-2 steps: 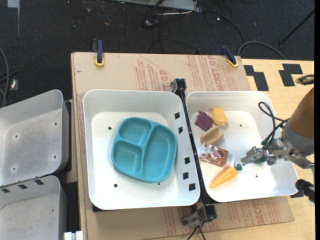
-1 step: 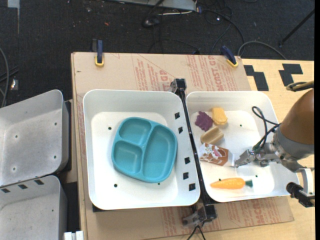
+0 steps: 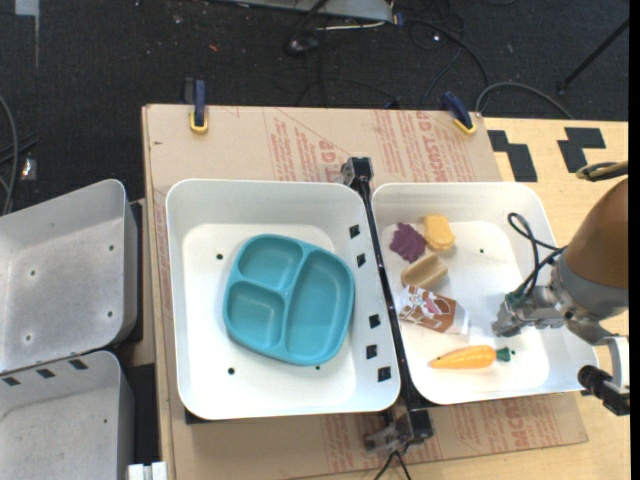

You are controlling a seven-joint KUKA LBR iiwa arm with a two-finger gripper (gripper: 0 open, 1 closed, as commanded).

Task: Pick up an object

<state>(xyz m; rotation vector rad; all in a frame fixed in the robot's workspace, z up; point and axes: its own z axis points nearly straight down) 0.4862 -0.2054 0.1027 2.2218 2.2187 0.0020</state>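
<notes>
The right bin [image 3: 520,213] holds several small toys: a purple grape bunch [image 3: 406,240], a yellow piece [image 3: 438,232], a tan bread-like piece [image 3: 425,270], a brown-and-white packet [image 3: 430,310] and an orange carrot [image 3: 463,358] with a green tip. My gripper [image 3: 516,320] reaches in from the right and sits low over the bin floor, just above and right of the carrot's green end. Nothing shows between its fingers.
The left bin [image 3: 190,228] holds a teal divided plate [image 3: 289,299]. A black divider [image 3: 376,268] runs between the bins. White trays [image 3: 60,268] lie off the bench to the left. Blue-yellow clamps [image 3: 199,106] sit at the bench's far edge.
</notes>
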